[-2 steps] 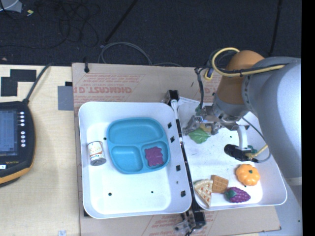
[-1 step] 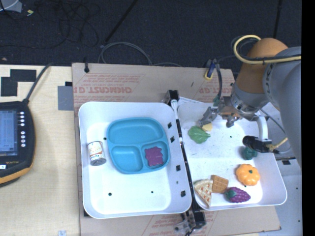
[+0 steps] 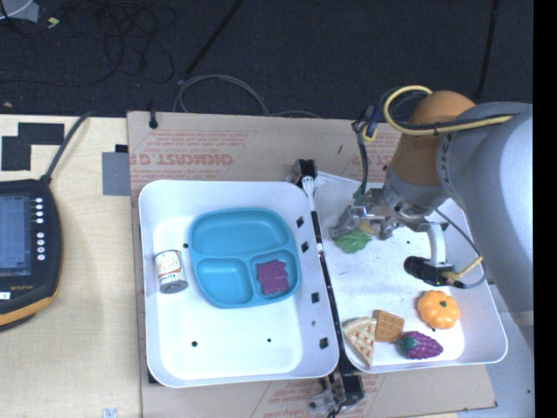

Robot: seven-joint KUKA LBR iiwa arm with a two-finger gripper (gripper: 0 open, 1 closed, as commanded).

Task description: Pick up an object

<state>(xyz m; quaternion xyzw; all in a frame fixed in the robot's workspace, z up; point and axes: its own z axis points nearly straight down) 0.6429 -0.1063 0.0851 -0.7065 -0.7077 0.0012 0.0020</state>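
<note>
My gripper (image 3: 359,222) is low over the far left part of the right bin (image 3: 474,355). A green leafy toy (image 3: 352,241) lies right under it, touching or nearly touching the gripper; I cannot see whether it is gripped. At the bin's near side lie an orange pumpkin (image 3: 437,309), a brown waffle piece (image 3: 388,324), a pale pizza slice (image 3: 359,339) and purple grapes (image 3: 419,345).
The left bin (image 3: 165,338) holds a blue divided plate (image 3: 228,251) with a magenta toy (image 3: 273,276) in one compartment, and a small can (image 3: 171,271) beside the plate. A black cable part (image 3: 425,271) hangs near the arm. A teach pendant (image 3: 22,242) lies at the far left.
</note>
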